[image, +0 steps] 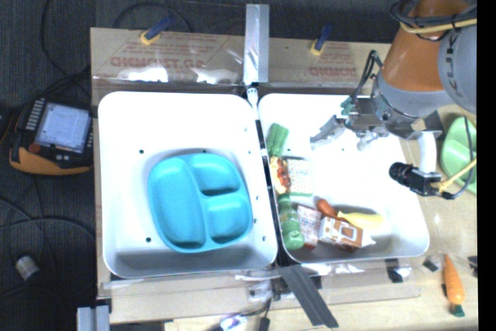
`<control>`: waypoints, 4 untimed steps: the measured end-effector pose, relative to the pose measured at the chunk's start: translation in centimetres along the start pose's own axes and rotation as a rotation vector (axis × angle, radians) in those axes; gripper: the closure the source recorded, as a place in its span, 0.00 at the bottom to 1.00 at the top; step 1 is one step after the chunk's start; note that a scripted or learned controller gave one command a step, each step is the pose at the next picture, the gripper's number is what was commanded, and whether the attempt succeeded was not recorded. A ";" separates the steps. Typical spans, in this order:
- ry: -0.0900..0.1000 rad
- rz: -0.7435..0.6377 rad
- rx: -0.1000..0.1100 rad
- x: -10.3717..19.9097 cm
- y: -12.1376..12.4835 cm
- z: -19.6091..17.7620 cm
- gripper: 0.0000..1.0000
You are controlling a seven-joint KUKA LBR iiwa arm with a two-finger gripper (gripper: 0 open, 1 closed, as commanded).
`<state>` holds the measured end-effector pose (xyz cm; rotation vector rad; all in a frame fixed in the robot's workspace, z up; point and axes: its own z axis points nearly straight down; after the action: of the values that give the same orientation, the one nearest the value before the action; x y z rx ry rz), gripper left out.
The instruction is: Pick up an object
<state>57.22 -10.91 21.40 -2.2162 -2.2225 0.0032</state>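
A: Tool (347, 132) sits over the upper part of the right bin (403, 205), right of frame centre. Fingers (327, 132) spread wide, nothing between them. One points left toward the bin's middle, the other sits closer to the wrist.

B: Arm?

A: Grey arm (434, 58) with the orange band comes in from the upper right corner of the frame. Wrist hangs over the bin's top right.

B: Where are the objects to pick?

A: All in the right bin, packed along its left wall and lower edge. Green packet (277, 137) at the upper left of that bin, just beside the divider. Below it a printed packet (284, 174) with red on it. Lower down, a green object (290, 232) at the bottom left corner, a small orange-red piece (327, 208), a yellow piece (363, 218), and a brown carton (341, 233) along the lower edge. Several of these touch or overlap; exact shapes hard to tell.

B: Tool touching any?

A: No. Well apart from the lower pile; nearest is the green packet, to its left.

B: Left bin?

A: Left bin (124, 120) holds a blue divided tray (200, 200), three compartments, lying flat near its centre.

B: Outside the bins?

A: Handheld pendant (54, 136) with a screen on the floor at the left edge. Carrot-like orange thing (453, 287) on the table at lower right.
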 end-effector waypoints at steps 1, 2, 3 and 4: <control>0.000 0.246 0.001 1.5 -8.9 11.8 0.00; 0.001 0.245 -0.004 1.6 -8.7 10.8 1.00; -0.004 0.297 0.001 3.0 -8.9 -4.7 1.00; -0.004 0.297 0.001 3.0 -8.9 -4.7 0.00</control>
<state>48.31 -7.97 26.14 -2.5231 -1.8712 0.0088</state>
